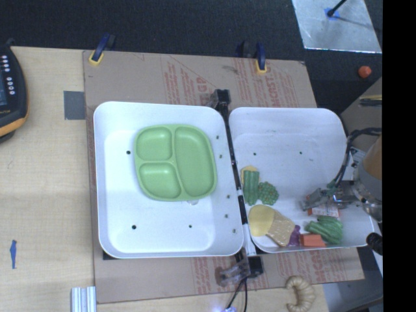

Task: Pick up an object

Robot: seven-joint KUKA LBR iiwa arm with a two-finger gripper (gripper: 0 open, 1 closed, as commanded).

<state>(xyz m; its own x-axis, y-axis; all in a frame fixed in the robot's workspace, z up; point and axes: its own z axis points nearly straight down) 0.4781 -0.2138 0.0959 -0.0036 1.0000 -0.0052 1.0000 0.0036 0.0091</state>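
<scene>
The right bin [286, 129] holds toy food along its near side. A green and yellow piece [249, 177] lies next to a bumpy green piece [267, 192]. Below them a yellow round piece [259, 218] sits under a tan wedge [281, 229], with a small purple piece [295, 236] beside it. An orange block [312, 240] and a green leafy piece [327, 228] lie near the front right corner. My gripper [318, 201] hangs low inside the right bin, just above the green leafy piece and right of the bumpy green piece.
The left bin [117, 226] carries a green divided plate [175, 162]. Clamps [260, 59] pin the cardboard sheet at the back. A black pendant [10, 90] lies at far left. A tan curled item [301, 292] rests outside the bins at the front.
</scene>
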